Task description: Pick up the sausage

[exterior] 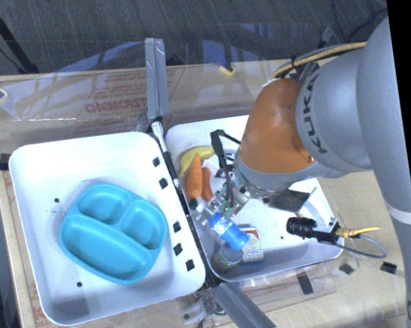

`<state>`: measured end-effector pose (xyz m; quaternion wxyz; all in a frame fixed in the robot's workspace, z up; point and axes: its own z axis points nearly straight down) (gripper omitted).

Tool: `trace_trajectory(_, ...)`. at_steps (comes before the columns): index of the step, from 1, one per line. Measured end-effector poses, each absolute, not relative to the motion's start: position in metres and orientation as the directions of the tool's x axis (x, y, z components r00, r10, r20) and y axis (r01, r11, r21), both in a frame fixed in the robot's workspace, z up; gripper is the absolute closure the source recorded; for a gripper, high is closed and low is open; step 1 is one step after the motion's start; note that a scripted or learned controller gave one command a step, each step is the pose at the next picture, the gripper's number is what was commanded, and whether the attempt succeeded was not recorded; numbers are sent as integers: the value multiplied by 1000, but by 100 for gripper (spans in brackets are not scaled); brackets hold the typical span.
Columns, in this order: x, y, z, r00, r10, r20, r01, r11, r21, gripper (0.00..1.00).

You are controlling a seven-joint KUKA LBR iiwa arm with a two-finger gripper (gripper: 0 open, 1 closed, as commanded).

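Arm is low over the right bin (320, 253), gripper (226, 203) by its left wall; can't tell its opening or any hold. Sausage (206, 183) lies at that wall's far end, beside a banana (193, 156). Judged the reach step; next needs centring over the sausage.

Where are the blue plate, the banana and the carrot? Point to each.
Blue plate (113, 237): camera view, on its middle ridge.
Banana (195, 155): camera view, on its curved body.
Carrot (206, 182): camera view, on its orange middle.
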<state>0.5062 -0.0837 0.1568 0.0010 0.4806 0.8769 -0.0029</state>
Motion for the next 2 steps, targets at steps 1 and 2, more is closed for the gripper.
trace_trajectory(1, 484, -35, 189, -77, 997, 1, 997, 77, -5, 100)
trace_trajectory(2, 485, -34, 195, -83, 997, 1, 996, 83, -11, 100)
